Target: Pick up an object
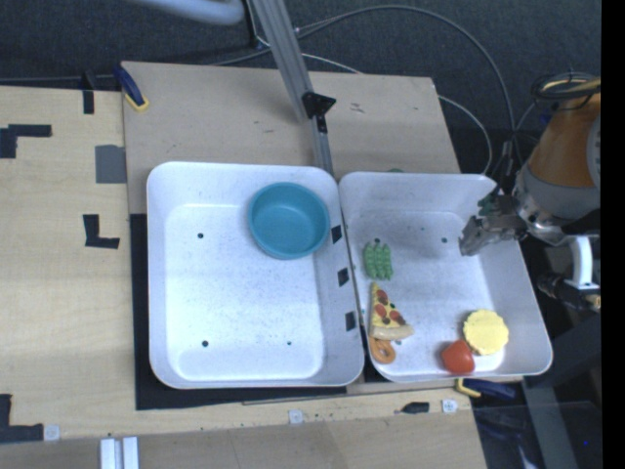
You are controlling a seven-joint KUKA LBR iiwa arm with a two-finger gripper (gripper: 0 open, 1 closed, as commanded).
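Over the right bin's far right wall, my tool hangs at the rim, well apart from anything I could pick. I see nothing between its tips, and at this angle I cannot tell how it is set, so I count nothing as grasped. All candidates lie untouched: the green piece near the bin's left wall, the pizza slice just nearer me along that wall, an orange ring touching the slice's near end, and the tomato and yellow piece side by side in the bin's near right corner. A blue bowl sits in the left bin. By my reckoning the task has barely begun: approach, grasp and lift all remain.
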